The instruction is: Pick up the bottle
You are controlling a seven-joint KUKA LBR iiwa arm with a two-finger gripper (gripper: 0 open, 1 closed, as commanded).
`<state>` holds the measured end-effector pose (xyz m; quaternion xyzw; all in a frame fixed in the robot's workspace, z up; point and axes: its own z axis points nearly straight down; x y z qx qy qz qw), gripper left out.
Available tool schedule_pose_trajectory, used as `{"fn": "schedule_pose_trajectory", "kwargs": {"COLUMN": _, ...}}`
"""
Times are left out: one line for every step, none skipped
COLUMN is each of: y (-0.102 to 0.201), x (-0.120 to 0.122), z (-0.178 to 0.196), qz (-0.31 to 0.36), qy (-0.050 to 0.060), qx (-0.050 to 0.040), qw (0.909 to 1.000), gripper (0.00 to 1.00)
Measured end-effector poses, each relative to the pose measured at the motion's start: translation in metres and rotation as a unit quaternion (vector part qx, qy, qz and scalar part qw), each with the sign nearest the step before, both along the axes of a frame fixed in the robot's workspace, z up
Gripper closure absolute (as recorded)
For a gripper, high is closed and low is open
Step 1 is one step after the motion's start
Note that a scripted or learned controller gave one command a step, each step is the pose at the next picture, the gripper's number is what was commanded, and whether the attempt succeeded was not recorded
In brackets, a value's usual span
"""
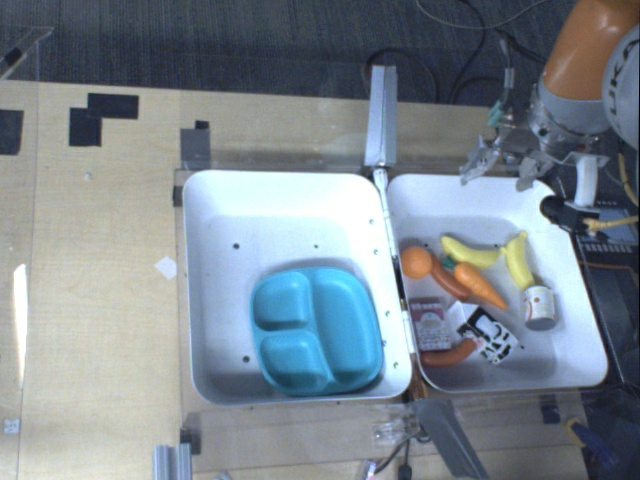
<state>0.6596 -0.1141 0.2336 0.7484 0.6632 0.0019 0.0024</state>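
Your arm (590,48) is reaching in from the upper right, orange band showing above the wrist. Your gripper (497,165) is hanging low, jaws spreading apart, gripping nothing.

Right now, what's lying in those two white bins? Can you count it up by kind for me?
Blue divided plate: 1
Bananas: 2
Carrot: 1
Orange: 1
Small bottle, white and tan: 1
Small printed packet: 1
Black-and-white item: 1
Reddish item, part hidden: 1
Total: 9
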Motion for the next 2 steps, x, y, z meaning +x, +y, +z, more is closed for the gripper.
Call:
{"fn": "schedule_pose_trajectory", "kwargs": {"y": 0.025, "x": -0.016, "z": -0.113, "qz": 0.077, "qy": 0.001, "qx": 0.0003, "qw": 0.9970, "gripper": 0.00}}
{"fn": "schedule_pose_trajectory", "kwargs": {"y": 0.026, "x": -0.094, "z": -0.143, "qz": 0.168, "qy": -0.004, "qx": -0.0014, "qw": 0.9858, "gripper": 0.00}}
